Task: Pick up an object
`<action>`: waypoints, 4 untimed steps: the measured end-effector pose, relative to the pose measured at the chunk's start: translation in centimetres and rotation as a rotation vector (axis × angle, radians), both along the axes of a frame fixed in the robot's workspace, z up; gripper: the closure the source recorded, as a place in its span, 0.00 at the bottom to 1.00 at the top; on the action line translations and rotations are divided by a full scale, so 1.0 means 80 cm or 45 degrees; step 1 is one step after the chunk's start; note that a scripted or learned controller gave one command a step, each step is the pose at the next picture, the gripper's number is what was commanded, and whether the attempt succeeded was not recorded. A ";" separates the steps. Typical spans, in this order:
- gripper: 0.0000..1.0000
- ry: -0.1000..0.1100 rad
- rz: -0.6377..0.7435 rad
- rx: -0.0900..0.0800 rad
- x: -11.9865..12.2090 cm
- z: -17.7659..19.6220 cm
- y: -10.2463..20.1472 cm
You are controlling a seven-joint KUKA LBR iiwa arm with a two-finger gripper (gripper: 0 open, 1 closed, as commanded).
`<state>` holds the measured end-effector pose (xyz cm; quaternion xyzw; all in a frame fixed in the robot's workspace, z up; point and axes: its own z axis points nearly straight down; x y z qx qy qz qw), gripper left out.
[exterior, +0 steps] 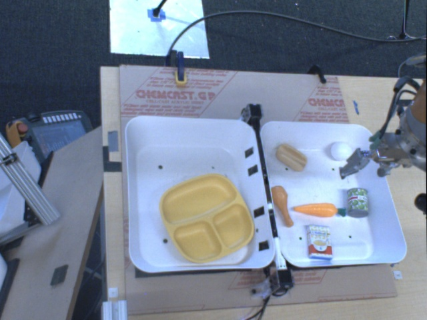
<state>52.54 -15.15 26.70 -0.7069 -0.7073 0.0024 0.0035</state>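
While the arm (pixel 415 109) leans in from the right, its gripper (pixel 368 161) hangs over the right bin (pixel 399 242) near that bin's right wall, with nothing between its fingers; the two fingers (pixel 352 163) look spread apart, one dark tip pointing toward the middle of the bin and the other sitting back by the rim. Just beside the nearer tip, up in the far part of the bin, lies a small white ball (pixel 339 151), close to the fingers but not touching them. Left of the ball rests a tan bread roll (pixel 291 157). Below the gripper stands a small green can (pixel 357 202), and touching its left side lies an orange carrot (pixel 316 210), stretched across the bin floor. A drumstick (pixel 281 205) lies at a slant near the divider, just left of the carrot's tip. Nearest the front edge sits a small red and white carton (pixel 319 241). Over in the left bin (pixel 143 179) lies a yellow tray (pixel 206 217) with three compartments, turned at an angle.
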 end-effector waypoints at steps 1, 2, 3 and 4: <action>0.00 -0.013 0.003 -0.002 0.003 0.007 0.000; 0.00 -0.007 0.001 -0.001 -0.004 -0.070 -0.001; 0.00 -0.007 0.000 -0.001 0.001 -0.143 -0.010; 0.00 -0.008 0.001 -0.001 0.005 -0.196 -0.007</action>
